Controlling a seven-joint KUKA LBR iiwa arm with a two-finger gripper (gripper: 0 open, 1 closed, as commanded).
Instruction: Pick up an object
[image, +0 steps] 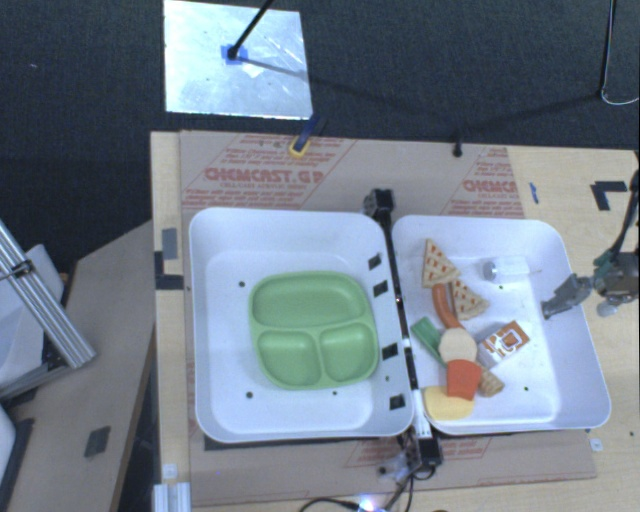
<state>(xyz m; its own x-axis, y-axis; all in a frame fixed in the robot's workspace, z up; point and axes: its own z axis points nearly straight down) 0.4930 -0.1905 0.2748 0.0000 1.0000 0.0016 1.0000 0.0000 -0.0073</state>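
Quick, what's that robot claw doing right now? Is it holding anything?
Gripper: at the right bin's right edge, nothing in it; open or shut cannot be told.

The gripper (560, 297) reaches in from the right edge, held low and pointing left, its grey tip tilted slightly downward (the arm behind it is mostly cut off by the frame)

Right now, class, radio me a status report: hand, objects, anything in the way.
Hand at right bin's right edge, holding nothing. Toy food pile untouched in right bin. Green tray in left bin. Nothing between hand and pile.
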